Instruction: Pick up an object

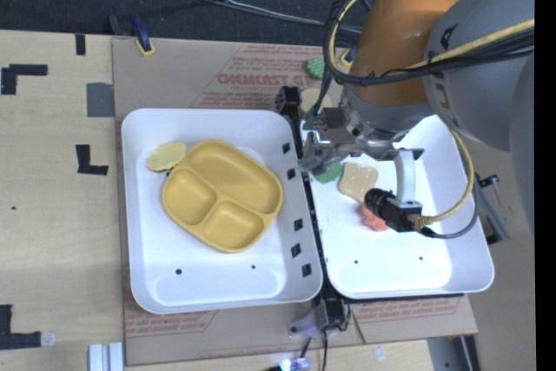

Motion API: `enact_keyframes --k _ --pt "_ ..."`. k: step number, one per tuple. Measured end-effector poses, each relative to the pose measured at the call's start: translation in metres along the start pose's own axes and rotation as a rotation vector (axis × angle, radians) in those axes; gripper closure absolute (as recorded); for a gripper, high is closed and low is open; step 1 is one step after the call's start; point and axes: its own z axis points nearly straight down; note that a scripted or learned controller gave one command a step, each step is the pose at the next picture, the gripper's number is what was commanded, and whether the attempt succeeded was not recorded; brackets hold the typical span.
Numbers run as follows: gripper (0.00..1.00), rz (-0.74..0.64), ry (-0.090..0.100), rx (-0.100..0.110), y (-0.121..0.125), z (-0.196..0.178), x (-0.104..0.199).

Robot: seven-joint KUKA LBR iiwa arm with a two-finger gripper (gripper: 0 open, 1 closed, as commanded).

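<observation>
Gripper low over right bin's left edge; finger state cannot be told | green piece just beneath | tan block just beside, right | yellow tray well left.

The worktop is pale wood marked with black tape pieces. A brown cardboard sheet with red print lies flat on it. On the cardboard sit two shallow white bins, the left bin and right bin, touching side by side.
</observation>
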Motion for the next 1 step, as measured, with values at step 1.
enact_keyframes --k 1 --pt "1.0 -0.001 0.0 0.003 -0.0075 0.0246 0.0561"
